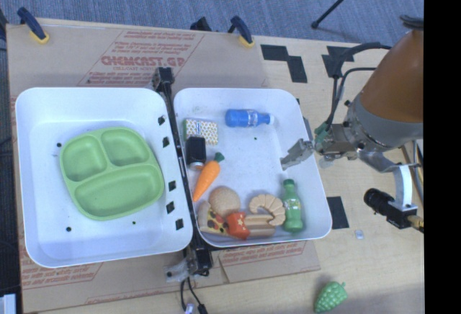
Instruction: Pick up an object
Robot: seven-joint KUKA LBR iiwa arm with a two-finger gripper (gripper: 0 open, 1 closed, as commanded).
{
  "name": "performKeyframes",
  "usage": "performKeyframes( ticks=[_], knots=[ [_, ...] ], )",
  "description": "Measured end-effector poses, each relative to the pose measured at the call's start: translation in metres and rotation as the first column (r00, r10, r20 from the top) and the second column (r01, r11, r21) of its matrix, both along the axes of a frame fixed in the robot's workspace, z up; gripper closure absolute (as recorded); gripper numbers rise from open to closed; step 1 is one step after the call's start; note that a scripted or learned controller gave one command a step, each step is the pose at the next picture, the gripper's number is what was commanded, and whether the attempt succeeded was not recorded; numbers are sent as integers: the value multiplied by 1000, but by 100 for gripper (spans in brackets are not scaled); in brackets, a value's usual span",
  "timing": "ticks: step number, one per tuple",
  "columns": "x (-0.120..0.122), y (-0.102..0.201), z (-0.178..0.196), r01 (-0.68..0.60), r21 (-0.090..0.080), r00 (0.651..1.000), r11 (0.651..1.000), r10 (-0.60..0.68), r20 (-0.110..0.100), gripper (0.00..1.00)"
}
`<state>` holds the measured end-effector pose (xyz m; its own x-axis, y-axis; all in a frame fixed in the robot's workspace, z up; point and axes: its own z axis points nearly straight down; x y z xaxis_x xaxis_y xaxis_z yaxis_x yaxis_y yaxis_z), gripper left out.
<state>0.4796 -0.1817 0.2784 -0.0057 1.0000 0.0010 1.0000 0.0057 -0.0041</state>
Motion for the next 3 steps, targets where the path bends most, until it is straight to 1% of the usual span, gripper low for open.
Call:
performKeyframes(
  ticks=[1,2,3],
  knots=[
    [-4,-29,-144,-1,1,1000,1000,1,-2,0],
    [3,-29,-187,-2,1,1000,1000,2,1,0],
    [3,-29,-176,-8,1,1000,1000,8,-1,100]
  ],
)
